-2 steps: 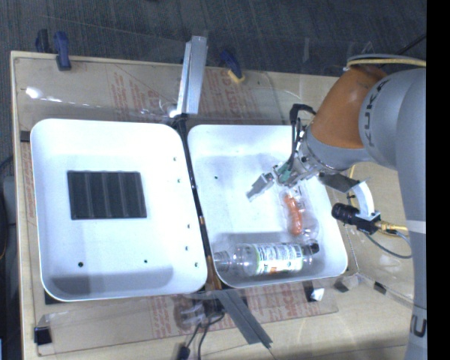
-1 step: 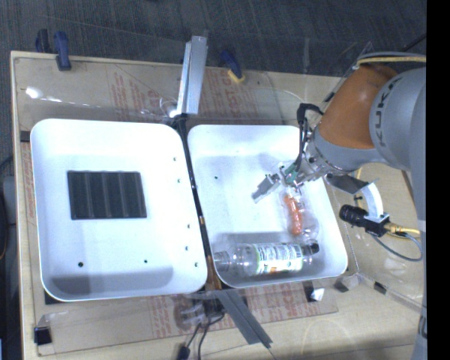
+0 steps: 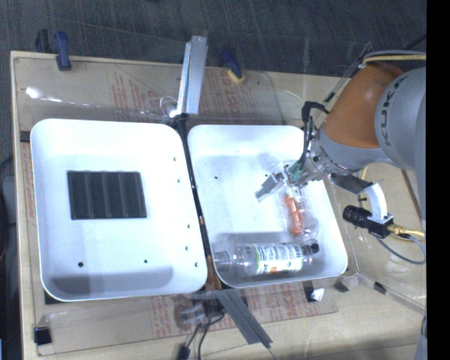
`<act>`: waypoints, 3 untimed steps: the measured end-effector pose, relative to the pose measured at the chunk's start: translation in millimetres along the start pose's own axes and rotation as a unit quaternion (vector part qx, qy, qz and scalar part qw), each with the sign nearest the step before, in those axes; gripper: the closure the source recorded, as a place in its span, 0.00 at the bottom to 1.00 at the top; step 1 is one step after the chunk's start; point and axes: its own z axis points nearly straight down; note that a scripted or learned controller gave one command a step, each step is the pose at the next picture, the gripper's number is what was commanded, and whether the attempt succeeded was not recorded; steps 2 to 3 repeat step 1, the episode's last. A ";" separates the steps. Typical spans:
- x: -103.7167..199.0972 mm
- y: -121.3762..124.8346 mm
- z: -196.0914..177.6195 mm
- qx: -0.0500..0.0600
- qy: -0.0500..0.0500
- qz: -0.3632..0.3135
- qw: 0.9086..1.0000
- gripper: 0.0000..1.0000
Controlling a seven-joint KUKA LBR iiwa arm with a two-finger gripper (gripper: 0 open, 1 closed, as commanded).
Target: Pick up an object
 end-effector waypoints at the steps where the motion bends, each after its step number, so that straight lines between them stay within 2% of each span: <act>1: 13.7 -29.6 69.7 0.002 0.004 0.143 0.990 0.00; 3: 13.7 -29.6 69.7 0.002 0.004 0.143 0.990 0.00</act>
